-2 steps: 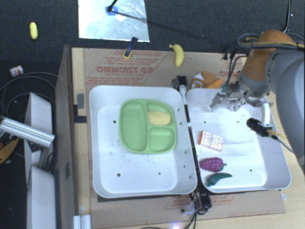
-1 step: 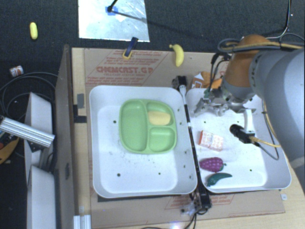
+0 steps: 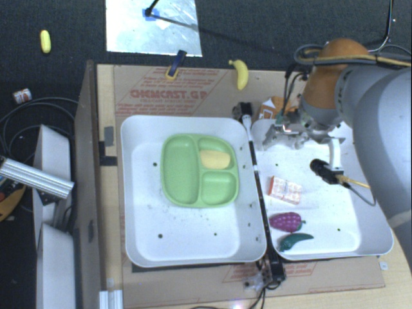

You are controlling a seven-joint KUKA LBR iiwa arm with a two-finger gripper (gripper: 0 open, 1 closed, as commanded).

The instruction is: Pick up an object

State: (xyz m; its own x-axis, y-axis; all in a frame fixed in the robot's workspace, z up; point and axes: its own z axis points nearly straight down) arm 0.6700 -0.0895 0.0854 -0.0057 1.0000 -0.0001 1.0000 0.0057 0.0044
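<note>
A single fixed camera looks down at a slant from above the bench [image 3: 193, 92], far enough off to take in both white bins: the left bin [image 3: 138, 192] and the right bin [image 3: 360, 227]. The arm [image 3: 360, 102] enters from the frame's right, and dark floor [image 3: 58, 5] lies along the top and left.

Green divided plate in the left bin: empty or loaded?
Loaded, partly. The green divided plate holds a pale yellow item in its upper right compartment; the long left and lower right compartments look bare.
</note>
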